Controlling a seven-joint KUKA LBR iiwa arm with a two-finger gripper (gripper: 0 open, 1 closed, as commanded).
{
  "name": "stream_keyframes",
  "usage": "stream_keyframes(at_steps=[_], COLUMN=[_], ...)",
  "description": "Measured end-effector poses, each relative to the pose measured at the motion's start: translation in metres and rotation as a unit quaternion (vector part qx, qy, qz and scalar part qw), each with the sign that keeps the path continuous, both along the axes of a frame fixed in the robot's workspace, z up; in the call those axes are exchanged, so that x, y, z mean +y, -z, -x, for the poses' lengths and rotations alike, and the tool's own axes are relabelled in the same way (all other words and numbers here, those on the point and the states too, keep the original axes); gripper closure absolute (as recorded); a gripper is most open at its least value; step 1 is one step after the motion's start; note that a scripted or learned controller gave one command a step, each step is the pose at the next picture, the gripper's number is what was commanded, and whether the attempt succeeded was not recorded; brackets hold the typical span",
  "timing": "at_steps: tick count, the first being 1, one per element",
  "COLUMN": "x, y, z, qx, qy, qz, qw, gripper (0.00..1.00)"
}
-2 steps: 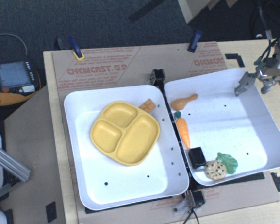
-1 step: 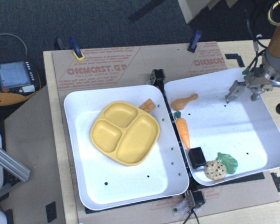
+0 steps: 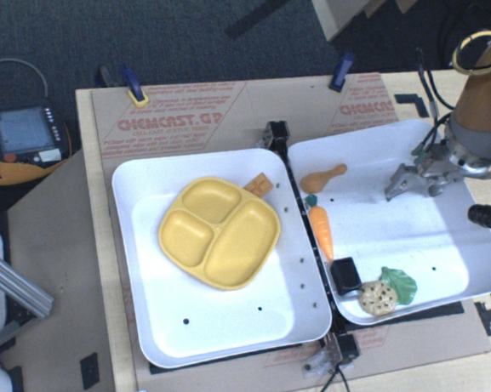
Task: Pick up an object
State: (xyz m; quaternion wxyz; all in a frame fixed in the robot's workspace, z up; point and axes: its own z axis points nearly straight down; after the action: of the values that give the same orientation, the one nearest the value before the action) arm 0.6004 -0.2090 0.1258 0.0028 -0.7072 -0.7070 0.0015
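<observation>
The right bin [image 3: 454, 241] holds several small items. An orange carrot [image 3: 320, 231] lies along its left wall. A tan drumstick [image 3: 322, 178] sits just behind the carrot. At the front are a black block [image 3: 346, 275], a round speckled cookie [image 3: 376, 297] and a green leafy piece [image 3: 399, 282]. My gripper [image 3: 406, 181] hangs over the back right part of this bin, pointing left. It is well apart from all the items and nothing shows in it. The orange-banded wrist [image 3: 480, 115] rises behind it.
The left bin [image 3: 153, 310] carries a yellow divided plate [image 3: 220, 232] with a small brown piece [image 3: 259, 184] at its back right edge. A black divider and clamp [image 3: 276, 133] run between the bins. A pendant with a screen [image 3: 20, 134] lies off the bench at far left.
</observation>
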Motion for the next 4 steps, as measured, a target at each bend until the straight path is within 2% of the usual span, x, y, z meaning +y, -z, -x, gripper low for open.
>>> stream_keyframes(at_steps=[1,3,4], x=[-0.001,-0.003,-0.003], y=[-0.014,-0.134,-0.132], z=[-0.002,-0.015,-0.015], qx=[-0.004,-0.007,-0.005], qy=[0.000,-0.001,-0.001], qz=[0.0016,0.0029,0.0022], qw=[1.0000,1.0000,1.0000], gripper=[1.00,1.00,1.00])
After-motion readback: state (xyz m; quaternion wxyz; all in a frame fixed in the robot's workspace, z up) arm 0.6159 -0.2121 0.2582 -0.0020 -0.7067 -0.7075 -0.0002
